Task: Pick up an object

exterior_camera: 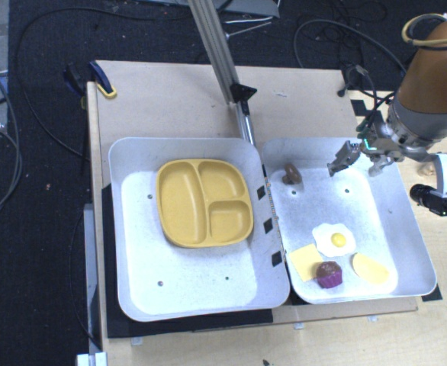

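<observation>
The gripper (pixel 358 157) hangs over the right bin (pixel 406 227) near its one-o'clock corner, fingers spread apart with nothing between them, so the pick has not begun and any of the toy foods below could serve as the object. The closest candidate is the small brown piece (pixel 291 175), lying alone at about nine o'clock from the gripper near the bin's left wall; I judge it the easiest target because bare floor surrounds it, letting the fingers straddle it without nudging a neighbour. To do this well, the arm should centre over the piece, descend straight, and close only once the fingertips are low beside it (a shallow close would likely just pinch the top and slip off). The other items cluster toward six o'clock of the bin: a fried egg (pixel 335 240), a yellow cheese slice (pixel 306 262) just beside it at seven o'clock, a purple piece (pixel 329 274) touching or overlapping the cheese, and a pale yellow round slice (pixel 371 268) at about four o'clock from the egg. The flat ones look hard to grip from above. The left bin (pixel 132 227) holds a yellow divided tray (pixel 205 203), three compartments, sitting toward its twelve-o'clock side.
</observation>
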